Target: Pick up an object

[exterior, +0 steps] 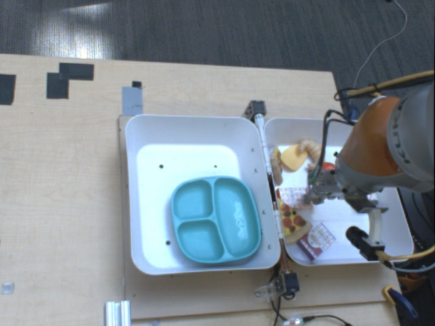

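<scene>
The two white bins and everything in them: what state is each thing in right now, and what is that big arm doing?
Left bin: holds one thing, the blue plate.
Blue divided plate: lying flat, right way up, nothing in its three compartments.
Right bin: holds several small items along its left side.
Yellow toy: resting near the back, untouched.
Pizza-slice toy: lying flat.
Small clear packet: lying flat at the front.
Arm: reaching over the right bin.

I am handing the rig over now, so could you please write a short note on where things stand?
Gripper: low in the right bin, above the small items; whether anything is held cannot be told.
Right bin: yellow piece, pizza-slice toy, clear packet.
Left bin: blue divided plate.
Done: no pick confirmed.
Left: grasp one object and lift it.
</scene>
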Robot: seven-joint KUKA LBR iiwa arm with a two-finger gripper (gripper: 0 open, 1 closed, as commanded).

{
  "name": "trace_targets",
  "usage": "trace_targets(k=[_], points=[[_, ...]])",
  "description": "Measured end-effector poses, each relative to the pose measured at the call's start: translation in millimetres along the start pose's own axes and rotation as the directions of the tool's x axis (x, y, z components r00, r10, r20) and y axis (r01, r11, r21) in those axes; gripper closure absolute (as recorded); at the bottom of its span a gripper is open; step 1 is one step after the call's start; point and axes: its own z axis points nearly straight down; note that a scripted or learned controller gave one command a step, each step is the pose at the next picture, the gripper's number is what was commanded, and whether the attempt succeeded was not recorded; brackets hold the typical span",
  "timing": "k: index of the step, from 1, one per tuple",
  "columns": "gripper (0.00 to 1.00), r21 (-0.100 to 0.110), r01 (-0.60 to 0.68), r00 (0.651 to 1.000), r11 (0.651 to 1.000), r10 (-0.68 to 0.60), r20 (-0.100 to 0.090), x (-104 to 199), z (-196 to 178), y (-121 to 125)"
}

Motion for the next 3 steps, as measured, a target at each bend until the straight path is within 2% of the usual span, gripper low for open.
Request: trace_targets(k=[1,2,3], points=[[0.00,0.000,0.000,1.000,1.000,0.000,0.001,0,0,0],[0.00,0.012,-0.004,1.000,1.000,0.004,0.005,5,14,-37],[1.00,0.007,-0.003,1.000,1.000,0.003,0.004,6,3,-35]])
